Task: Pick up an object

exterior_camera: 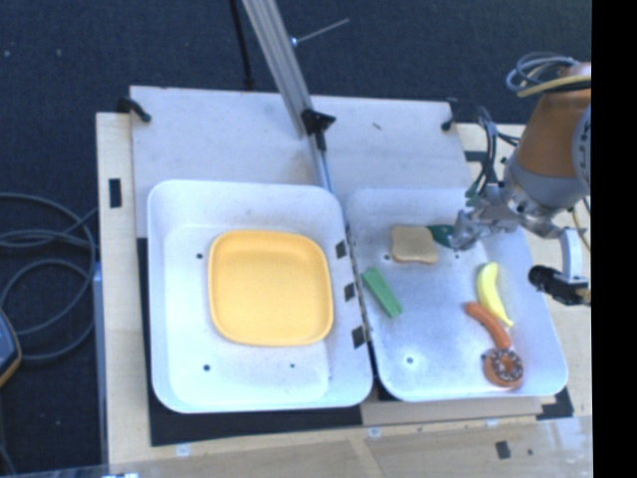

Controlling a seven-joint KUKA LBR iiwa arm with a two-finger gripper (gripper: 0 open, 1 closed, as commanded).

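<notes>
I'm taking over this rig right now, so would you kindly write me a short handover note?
Gripper: low in the right bin, beside the bread slice and a dark green item; nothing visibly held.
Right bin: green block, banana, sausage, doughnut.
Left bin: yellow plate.
Done: approach.
Left: grasp and lift one object.

This looks like a robotics lab or test cell rather than a home or shop. A pale wooden bench (114, 297) stands on dark blue carpet (60, 58), with loose black cables (40, 257) trailing at the left edge of the frame and a bare aluminium strut (279, 53) rising from the bench's middle toward the top. Two shallow white plastic bins (179, 217) sit side by side, the right one holding toy play food, and a grey industrial arm with an orange band (552, 142) reaches in at the upper right.
</notes>
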